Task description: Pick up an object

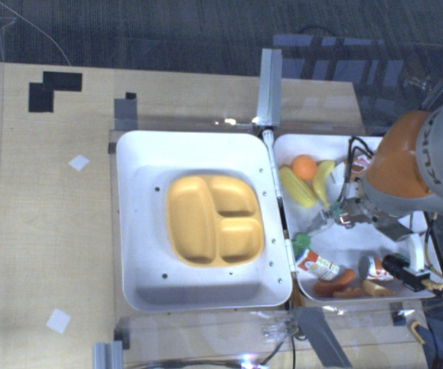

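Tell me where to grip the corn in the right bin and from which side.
Grip the corn across its middle, coming straight down. It lies flat and long, slanting from upper left to lower right, so the narrow width suits the pincer. The orange crowds its upper end.

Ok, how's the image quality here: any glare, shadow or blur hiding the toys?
Camera view: evenly lit and mostly sharp; small glare spots on the left white plastic bin's top rim; soft shadow under the yellow compartment tray; the grey-and-orange arm covers part of the right white bin.

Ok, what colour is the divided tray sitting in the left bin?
Yellow. The divided tray shows plainly in the camera view, lying in the white left bin.
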